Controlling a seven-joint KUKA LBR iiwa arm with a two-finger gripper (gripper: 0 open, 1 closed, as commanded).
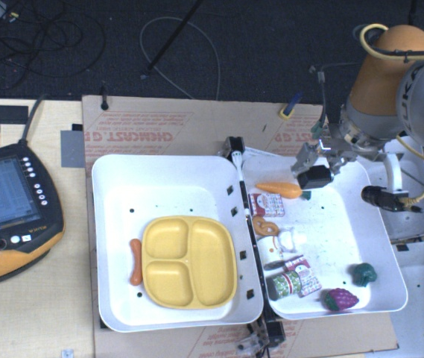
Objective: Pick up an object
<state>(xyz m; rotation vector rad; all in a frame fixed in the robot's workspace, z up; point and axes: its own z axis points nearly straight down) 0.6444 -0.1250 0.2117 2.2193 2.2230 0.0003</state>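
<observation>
My gripper hangs over the back part of the right bin, just right of an orange carrot that lies near the bin's back left corner. Nothing is visibly held. Along the bin's left side lie a red and white packet, a brown pretzel-like ring, a small white item and a red and green packet. A purple grape bunch and a green broccoli piece sit at the front right.
The left bin holds a yellow divided plate and an orange sausage. A control tablet rests on the bench at far left. Cables lie on the dark floor behind.
</observation>
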